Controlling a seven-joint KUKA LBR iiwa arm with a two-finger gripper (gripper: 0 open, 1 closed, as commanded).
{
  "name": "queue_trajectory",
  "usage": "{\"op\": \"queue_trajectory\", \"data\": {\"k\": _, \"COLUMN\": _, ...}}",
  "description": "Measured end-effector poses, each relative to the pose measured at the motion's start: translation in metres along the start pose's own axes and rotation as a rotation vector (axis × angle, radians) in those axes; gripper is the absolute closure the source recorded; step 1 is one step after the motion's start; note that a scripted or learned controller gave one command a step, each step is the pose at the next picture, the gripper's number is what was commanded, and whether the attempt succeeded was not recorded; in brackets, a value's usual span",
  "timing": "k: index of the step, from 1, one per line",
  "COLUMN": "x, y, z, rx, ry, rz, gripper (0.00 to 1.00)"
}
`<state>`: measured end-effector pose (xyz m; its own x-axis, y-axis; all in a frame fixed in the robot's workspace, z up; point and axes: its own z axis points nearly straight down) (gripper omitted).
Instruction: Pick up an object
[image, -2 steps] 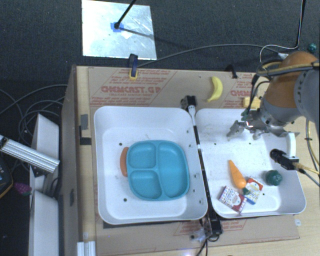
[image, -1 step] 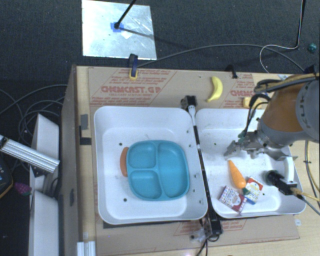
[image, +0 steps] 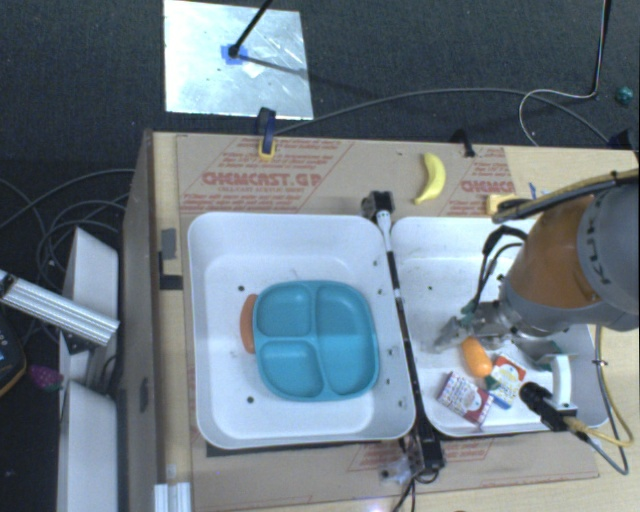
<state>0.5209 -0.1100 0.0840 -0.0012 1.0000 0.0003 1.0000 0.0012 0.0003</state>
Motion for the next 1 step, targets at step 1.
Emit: {"op": "queue_trajectory", "data": {"k": 1, "x": 0.0000, "y": 0.0012, "z": -0.0107, "rx": -0.003, "ry": 0.000, "rz": -0.001, "gripper": 1.00}}
